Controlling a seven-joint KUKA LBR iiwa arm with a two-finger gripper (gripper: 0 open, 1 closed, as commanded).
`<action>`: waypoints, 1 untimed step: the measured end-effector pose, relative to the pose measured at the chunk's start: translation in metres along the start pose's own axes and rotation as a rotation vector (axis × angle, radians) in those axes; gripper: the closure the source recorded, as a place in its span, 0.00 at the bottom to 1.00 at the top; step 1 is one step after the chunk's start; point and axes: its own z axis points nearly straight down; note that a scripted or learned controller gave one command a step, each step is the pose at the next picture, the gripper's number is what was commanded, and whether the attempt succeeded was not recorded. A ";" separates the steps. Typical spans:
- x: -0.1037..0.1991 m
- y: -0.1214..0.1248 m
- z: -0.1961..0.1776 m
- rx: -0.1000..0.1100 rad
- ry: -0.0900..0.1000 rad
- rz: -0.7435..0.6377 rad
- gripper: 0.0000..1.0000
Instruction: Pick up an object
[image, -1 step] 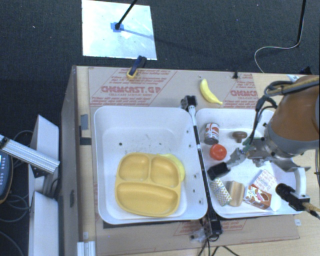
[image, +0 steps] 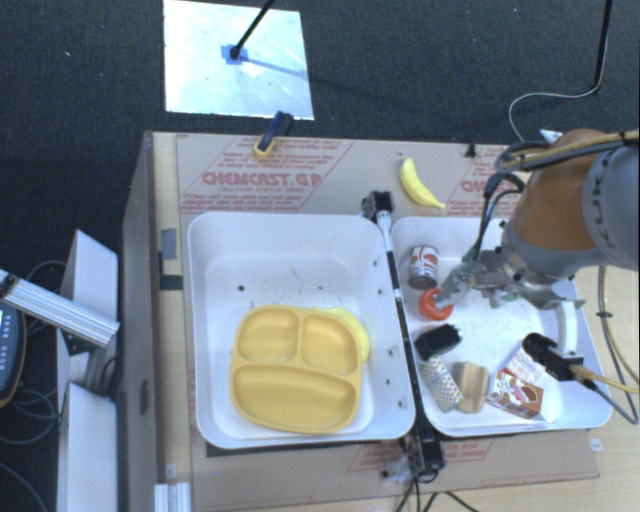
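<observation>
My gripper (image: 456, 285) hangs low in the right bin (image: 590, 415), reaching in from the right. Its tip is right next to a small red object (image: 435, 304) near the bin's left wall; whether it touches that object is unclear. A red and white can (image: 423, 266) lies just behind it. In front lie a black object (image: 437, 341), a patterned piece (image: 439, 384), a tan piece (image: 470, 384) and a red and white packet (image: 517, 391).
The left bin (image: 210, 300) holds a yellow divided tray (image: 295, 368). A black-handled rod (image: 386, 235) lies along the wall between the bins. A banana (image: 421, 185) and a yellow and black tool (image: 271, 134) lie on the bench behind the bins.
</observation>
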 end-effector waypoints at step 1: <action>-0.006 0.024 0.071 0.001 0.000 0.001 0.00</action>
